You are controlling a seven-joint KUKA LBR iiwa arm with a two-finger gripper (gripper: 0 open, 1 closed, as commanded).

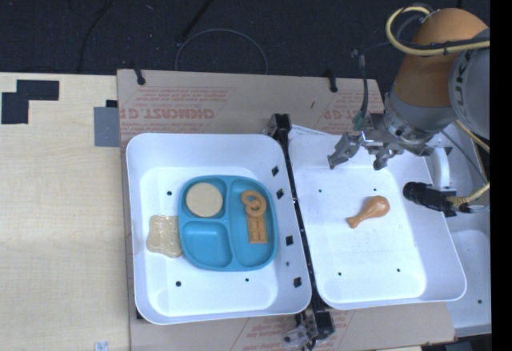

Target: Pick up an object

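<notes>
Nearest the camera, the left bin (152,293) holds a blue divided plate (226,223). A round tan biscuit-like disc (203,199) sits in its upper left compartment, and an orange key-shaped toy (254,215) lies in its right compartment. A pale slice of toast (164,236) lies on the bin floor, touching the plate's left edge.

In the right bin (384,281), an orange toy drumstick (369,211) lies alone near the middle, thick end toward the right. It seems the most likely thing for me to pick up, and it rests on the bin floor, untouched.

Further back, my end effector (362,151) hovers over the far edge of the right bin, its fingers spread apart with nothing between them. It sits well apart from the drumstick, behind it and a little left.

I judge the pick barely begun: no object is lifted. Left to do is moving over a target, descending, closing and raising it clear of the bin. Behind the bins, the tabletop (56,181) ends at dark floor.
</notes>
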